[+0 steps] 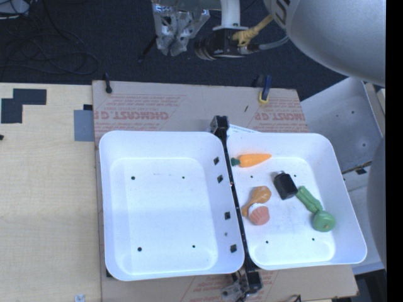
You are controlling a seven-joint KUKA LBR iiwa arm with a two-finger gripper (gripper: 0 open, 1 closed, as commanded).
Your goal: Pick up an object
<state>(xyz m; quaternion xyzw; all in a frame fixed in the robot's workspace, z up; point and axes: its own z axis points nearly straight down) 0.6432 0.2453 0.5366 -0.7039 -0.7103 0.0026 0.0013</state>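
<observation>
The large grey arm housing [340, 24] fills the upper right corner, closest to the lens, with an orange-yellow cable seen beside it. The tool [179, 27] is held high at the top centre, over the dark floor beyond the desk and well apart from both bins; its metal fingers hang downward, but whether they are apart or together cannot be told, and nothing is seen between them.

Two shallow white bins are set side by side on a cardboard sheet [189, 109] laid on the desk [44, 187]. The left bin [107, 231] is bordered on its right by a black divider strip [230, 187], which separates it from the right bin [340, 187].

In the right bin, a toy carrot [252, 160] lies near the upper left corner, its green end toward the divider. A small black block [284, 185] is found near the middle, just beside a green toy [315, 209] that is stretched toward the lower right. A tan drumstick-shaped toy [257, 198] lies left of the block, touching a pink piece [259, 216] below it.
</observation>
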